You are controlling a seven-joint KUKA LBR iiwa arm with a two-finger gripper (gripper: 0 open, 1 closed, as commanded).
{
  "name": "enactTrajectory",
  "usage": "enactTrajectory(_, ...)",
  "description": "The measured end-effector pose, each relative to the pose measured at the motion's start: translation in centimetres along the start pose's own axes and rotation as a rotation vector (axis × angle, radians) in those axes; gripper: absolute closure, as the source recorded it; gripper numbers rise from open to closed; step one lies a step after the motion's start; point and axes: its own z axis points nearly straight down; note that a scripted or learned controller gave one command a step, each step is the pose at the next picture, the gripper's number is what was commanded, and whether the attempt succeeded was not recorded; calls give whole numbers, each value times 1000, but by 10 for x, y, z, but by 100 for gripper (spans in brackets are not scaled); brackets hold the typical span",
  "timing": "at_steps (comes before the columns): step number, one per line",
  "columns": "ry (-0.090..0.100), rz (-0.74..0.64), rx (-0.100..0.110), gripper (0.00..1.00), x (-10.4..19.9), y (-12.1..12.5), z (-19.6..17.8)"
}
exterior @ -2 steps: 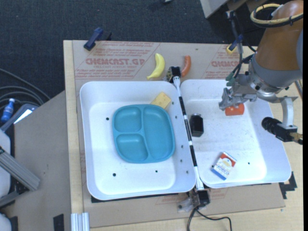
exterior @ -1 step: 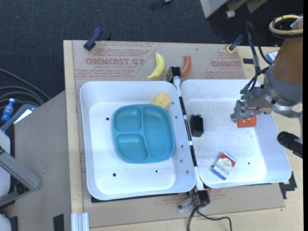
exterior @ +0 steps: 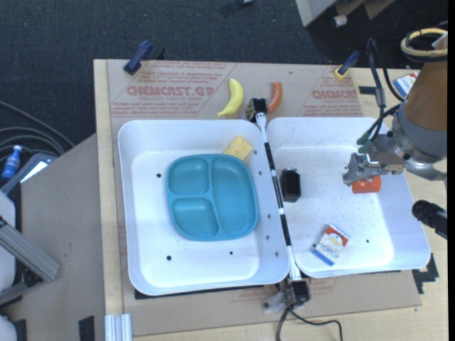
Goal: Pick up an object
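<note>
Camera view: gripper [exterior: 364,170], finger state unclear, above orange block [exterior: 367,185] in right bin [exterior: 398,251].

I read red print "CHEMCAST G.P" on the brown paper-faced sheet [exterior: 178,84] behind the left bin, repeated partly at its right end. The small white, blue and red carton's [exterior: 330,244] label is too small to read.

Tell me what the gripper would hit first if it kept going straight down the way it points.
Most likely the small orange-red block lying on the floor of the right bin. The gripper points downward right above it. From this slanted view, height above the block is unclear.
</note>
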Motion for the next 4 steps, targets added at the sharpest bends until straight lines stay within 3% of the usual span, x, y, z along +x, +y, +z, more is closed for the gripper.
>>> enactTrajectory(1, -1, -1, -4, 100, 18, 27, 11)
enactTrajectory(2, -2, -1, -5, 100, 12, 42, 6)
enactTrajectory(3, 0, -1, 0, 100, 19, -5, -2)
enactTrajectory(4, -2, 0, -4, 100, 5, 20, 5)
